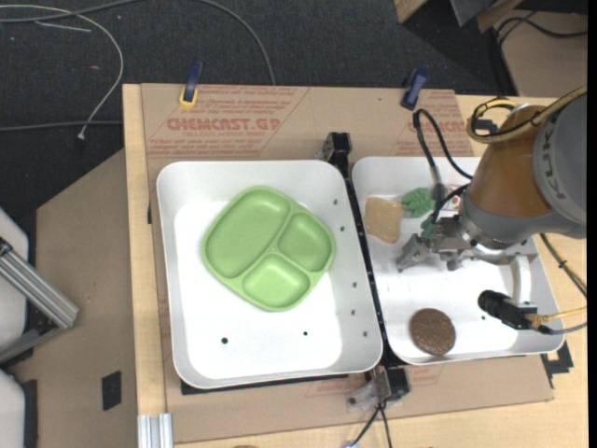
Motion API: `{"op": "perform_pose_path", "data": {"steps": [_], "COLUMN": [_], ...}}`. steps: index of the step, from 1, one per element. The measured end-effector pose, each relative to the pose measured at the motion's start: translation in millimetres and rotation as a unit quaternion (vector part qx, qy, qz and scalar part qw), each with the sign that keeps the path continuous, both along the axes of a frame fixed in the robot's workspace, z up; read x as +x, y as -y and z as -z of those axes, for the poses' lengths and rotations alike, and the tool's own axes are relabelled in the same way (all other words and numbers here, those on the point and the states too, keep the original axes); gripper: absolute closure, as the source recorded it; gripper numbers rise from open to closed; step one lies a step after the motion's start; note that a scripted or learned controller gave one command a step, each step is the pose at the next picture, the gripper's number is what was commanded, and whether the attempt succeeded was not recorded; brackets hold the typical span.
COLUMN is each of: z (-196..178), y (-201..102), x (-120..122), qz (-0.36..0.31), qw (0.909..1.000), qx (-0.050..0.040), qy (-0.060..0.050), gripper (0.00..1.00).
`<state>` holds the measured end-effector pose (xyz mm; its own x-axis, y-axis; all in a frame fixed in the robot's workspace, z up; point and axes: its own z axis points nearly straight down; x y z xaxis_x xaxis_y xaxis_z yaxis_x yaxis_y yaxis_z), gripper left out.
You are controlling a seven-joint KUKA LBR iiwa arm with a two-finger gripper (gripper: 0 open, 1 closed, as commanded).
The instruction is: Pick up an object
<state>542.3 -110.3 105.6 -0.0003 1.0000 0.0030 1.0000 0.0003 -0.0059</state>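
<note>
— Since the grey arm with the orange band [522,171] is the biggest thing here, where does its gripper [434,248] sit?
— Low over the middle of the right white bin [410,297]. Released or clenched: cannot tell. Nothing visibly held.
— Left white bin [280,343]?
— One pale green three-compartment plastic plate [269,247], about centre.
— Candidates for the pick?
— All in the right bin. Brown round flat disc [433,331] by the near edge. Tan squarish block [383,219] near the far corner next to the left bin. Small dark green leafy piece [417,200] at the far edge, just beside the block. Those last two lie nearest the gripper.
— Risks?
— Judgement only: block and leafy piece sit close, so a grab could shove one aside or catch both. The bin wall may crowd a descent on the block. The disc looks flat, apt to slip.
— Surface, room?
— Bins rest on a brown printed board [224,119], with blue clamps [192,82] on its far edge. Beyond is dark carpet [75,91] with a loose grey cable [119,54].
</note>
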Motion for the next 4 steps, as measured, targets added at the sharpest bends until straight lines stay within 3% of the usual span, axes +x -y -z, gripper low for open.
{"op": "perform_pose_path", "data": {"steps": [1, 2, 4], "z": [22, 9, -101], "y": [-1, -1, 11], "x": [0, 1, 17], "qz": [0.000, 0.001, -0.001], "qw": [1.0000, 1.0000, 1.0000], "qx": [-0.0002, -0.0003, -0.0024], "qy": [0.000, 0.003, 0.007], "gripper": [0.00, 1.00, 1.00]}}
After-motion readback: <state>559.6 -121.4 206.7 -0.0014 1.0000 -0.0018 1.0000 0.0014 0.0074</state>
